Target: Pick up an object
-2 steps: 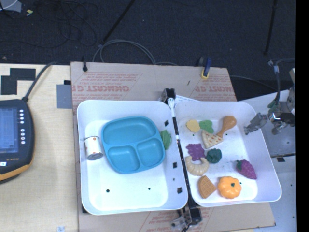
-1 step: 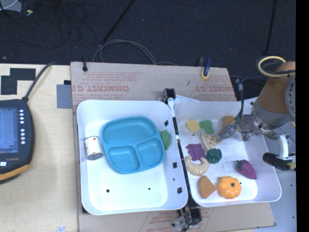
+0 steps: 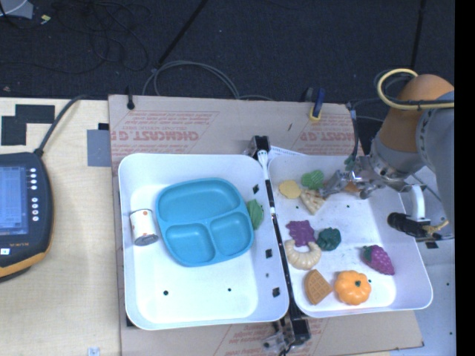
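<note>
Gripper [image 3: 343, 182] low over right bin [image 3: 404, 291], near its far edge, just beside green toy [image 3: 313, 178] & pale wedge [image 3: 312, 199]. Jaws: can't tell if spread or pressed. Blue tray [image 3: 205, 221] and small can [image 3: 143, 226] in left bin [image 3: 185, 302].

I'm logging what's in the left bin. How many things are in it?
3: a blue divided tray in the middle, a small can against the tray's left side, and a green piece at its right edge, partly hidden, so more may be underneath.
</note>
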Available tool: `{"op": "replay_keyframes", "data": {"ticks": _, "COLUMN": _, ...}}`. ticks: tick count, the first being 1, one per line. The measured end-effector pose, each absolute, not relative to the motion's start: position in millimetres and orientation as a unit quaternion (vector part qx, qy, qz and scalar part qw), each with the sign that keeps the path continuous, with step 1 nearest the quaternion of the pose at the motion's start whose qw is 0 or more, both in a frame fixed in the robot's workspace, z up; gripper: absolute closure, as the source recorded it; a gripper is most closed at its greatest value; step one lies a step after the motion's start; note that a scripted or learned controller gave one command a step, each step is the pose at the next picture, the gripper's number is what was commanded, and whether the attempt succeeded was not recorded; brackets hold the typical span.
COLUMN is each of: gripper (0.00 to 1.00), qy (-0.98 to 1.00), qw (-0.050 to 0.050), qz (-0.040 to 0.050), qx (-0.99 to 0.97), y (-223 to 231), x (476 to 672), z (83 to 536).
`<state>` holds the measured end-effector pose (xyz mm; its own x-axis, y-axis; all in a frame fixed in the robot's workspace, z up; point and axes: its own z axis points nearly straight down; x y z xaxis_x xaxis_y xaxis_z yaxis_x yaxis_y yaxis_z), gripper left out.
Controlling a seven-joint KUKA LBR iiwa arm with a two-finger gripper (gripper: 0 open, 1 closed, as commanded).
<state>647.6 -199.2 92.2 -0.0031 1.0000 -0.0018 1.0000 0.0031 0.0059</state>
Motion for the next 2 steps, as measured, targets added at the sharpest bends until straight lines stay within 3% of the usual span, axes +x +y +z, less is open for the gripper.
{"op": "replay_keyframes", "data": {"ticks": 1, "gripper": 0.00, "qy": 0.707, "qw": 0.003, "qz": 0.0013, "qx": 0.707, "y": -213.5, "x": 645.7, "z": 174.3}}
{"op": "replay_keyframes", "data": {"ticks": 2, "gripper": 0.00, "qy": 0.707, "qw": -0.006, "qz": -0.0029, "qx": 0.707, "y": -212.1, "x": 570.4, "z": 84.2}}
